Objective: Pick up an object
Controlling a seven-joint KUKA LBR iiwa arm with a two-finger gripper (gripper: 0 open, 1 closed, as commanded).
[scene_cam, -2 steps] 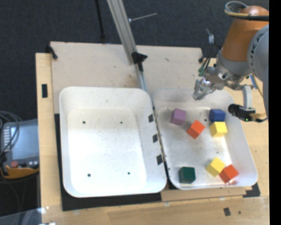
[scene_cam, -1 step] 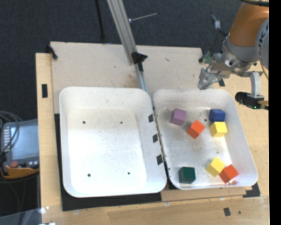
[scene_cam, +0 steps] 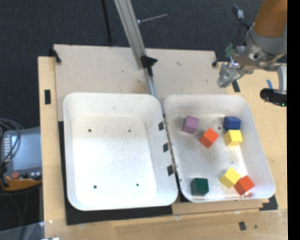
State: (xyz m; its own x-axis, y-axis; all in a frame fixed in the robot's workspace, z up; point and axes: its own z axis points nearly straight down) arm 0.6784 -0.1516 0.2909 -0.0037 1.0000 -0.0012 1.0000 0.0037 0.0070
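Now approach step | gripper (scene_cam: 229, 77) hovers past right bin's (scene_cam: 255, 149) far edge, holding nothing | finger gap: can't tell | blue cube (scene_cam: 232, 122) by far-right corner, touching yellow cube (scene_cam: 233, 137) | next: swing inward, descend over one cube, close

The arm (scene_cam: 272, 9) comes in at the far right corner of the desk, its orange band uppermost and the grey wrist (scene_cam: 262, 46) below it. From the wrist the gripper (scene_cam: 227, 77) hangs down and slightly leftward, a pale metallic piece raised above the desk's far edge. Thin cables trail along the wrist's left side. The gripper is small and blurred at its tip, so the set of the jaws cannot be told.
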